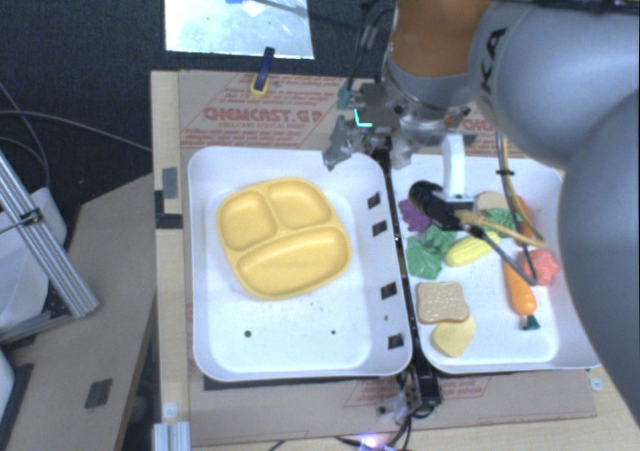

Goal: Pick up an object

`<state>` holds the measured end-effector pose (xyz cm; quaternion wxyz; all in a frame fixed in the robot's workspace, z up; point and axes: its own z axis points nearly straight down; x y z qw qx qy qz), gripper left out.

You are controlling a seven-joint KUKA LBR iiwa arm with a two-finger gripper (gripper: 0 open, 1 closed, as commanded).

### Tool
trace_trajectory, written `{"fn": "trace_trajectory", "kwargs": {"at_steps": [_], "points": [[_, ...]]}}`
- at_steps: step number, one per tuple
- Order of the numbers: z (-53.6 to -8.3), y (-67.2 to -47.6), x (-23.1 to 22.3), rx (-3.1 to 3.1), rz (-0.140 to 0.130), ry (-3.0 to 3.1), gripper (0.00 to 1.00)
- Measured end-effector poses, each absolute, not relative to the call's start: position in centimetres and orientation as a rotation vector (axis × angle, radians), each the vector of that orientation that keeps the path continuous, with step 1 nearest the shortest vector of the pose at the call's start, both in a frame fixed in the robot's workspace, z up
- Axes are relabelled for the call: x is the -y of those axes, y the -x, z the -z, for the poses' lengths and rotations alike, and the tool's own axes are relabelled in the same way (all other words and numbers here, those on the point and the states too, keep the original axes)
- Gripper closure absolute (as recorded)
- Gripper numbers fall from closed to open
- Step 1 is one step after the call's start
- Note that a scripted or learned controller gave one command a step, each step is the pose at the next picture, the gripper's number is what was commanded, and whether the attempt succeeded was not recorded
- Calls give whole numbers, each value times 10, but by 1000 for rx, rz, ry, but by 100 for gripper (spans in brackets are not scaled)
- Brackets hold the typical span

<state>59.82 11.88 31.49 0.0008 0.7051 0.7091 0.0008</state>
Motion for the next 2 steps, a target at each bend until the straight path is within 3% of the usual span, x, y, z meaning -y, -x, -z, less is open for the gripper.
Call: {"fn": "trace_trajectory", "kwargs": {"at_steps": [1,2], "points": [[-99,-628,-122,-2227,8,-2220,0],[-117,-629,-119,-2224,5,-2213,100]]}}
